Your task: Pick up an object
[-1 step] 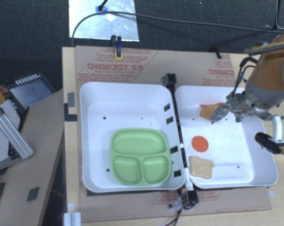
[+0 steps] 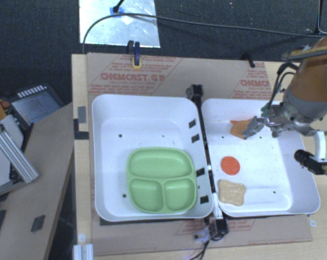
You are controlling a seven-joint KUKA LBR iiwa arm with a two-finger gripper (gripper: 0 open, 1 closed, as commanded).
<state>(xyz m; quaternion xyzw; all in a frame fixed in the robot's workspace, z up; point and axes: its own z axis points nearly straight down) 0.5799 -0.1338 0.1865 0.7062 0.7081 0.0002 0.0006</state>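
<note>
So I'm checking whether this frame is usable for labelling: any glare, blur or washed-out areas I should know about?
Camera view: the shiny metal sheet at the top throws bright glare; both white bins are close to washed out but their edges stay readable; the end effector looks soft and dark against the right bin, partly covering an orange piece; the green tray and the red disc are sharp.

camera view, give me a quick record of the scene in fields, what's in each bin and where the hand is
left bin: green divided plate, three sections, toward the near side
right bin: red round piece near the middle; tan lumpy piece near the front left corner; orange piece near the back
arm: reaches in from the right over the right bin
hand: at the orange piece, right beside it
grip: cannot tell if anything is held
</note>
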